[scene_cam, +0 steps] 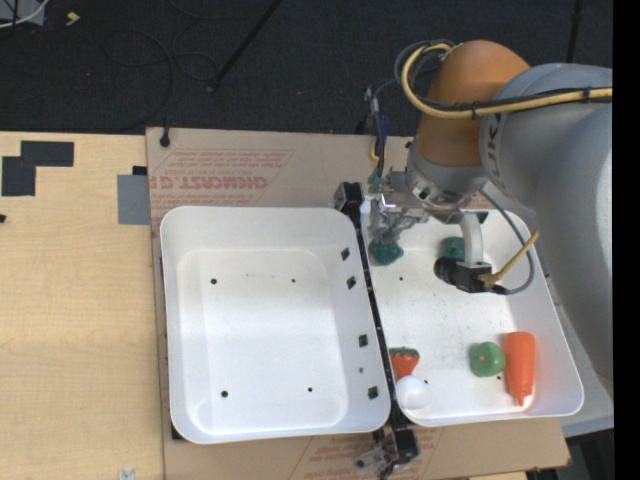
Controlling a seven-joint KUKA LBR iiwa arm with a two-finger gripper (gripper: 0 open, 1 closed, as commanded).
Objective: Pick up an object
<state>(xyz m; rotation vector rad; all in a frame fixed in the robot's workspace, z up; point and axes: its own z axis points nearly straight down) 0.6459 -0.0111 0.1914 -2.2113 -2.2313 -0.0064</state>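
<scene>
**Pick not yet confirmed: gripper down on the teal lump**

Gripper [386, 230] sits low in the upper left corner of the right bin [450, 328], hard against the divider it shares with the left bin [260, 338]. The arm [540, 138] fills the upper right of the frame and slants down to that spot.

Target, as I read it, is the teal lump [385, 254]. It lies directly under the gripper tip, touching it or nearly so, and looks to be resting on the bin floor rather than raised above it.

Pincer state: I cannot tell from this angle whether it is wide or narrow. The wrist body and the teal lump crowd the tip, so I do not log a hold.

Other items in the right bin, all toward the lower edge of the frame and well apart from the gripper:
- orange carrot [520, 366], lower right, lying roughly up and down the frame
- green piece [487, 359], just left of the carrot
- red piece [404, 361], against the divider
- white ball [413, 394], just below the red piece

Progress, my judgement: the approach and descent look done, and one item is singled out. Left to do are a confirmed grip on the lump and a lift clear of the floor. Nothing in the frame shows an item off the floor, so I count the task as open.
</scene>
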